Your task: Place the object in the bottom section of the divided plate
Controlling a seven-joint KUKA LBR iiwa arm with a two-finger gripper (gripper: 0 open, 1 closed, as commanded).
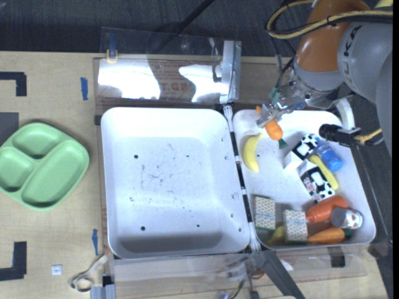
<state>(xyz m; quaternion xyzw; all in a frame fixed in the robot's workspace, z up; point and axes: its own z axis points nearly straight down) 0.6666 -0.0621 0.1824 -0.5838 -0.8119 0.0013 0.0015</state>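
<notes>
Down at the near edge of the right bin [368,229] I've got a jumble: two patterned blocks [279,217], an orange carrot [325,235] and a red-orange piece [324,209] with a small figure [346,218] beside it. Further up, black-and-white checked items [310,164], a yellow piece and a blue cap [330,157] lie across the middle, and a banana [250,152] curves along the bin's left wall.

My arm [358,39] comes in from the upper right, bent steeply down, orange band [327,23] on top, wrist tipped toward the far left corner of that bin. My gripper [272,116] sits low there, and a small orange object [273,130] shows right at its tip, above the banana. I cannot tell whether the fingers are pinching it or just over it.

Left bin [124,129] lies next door. Well apart on the tabletop [50,235], far left, sits the green divided plate [42,164], bottom section toward me.
</notes>
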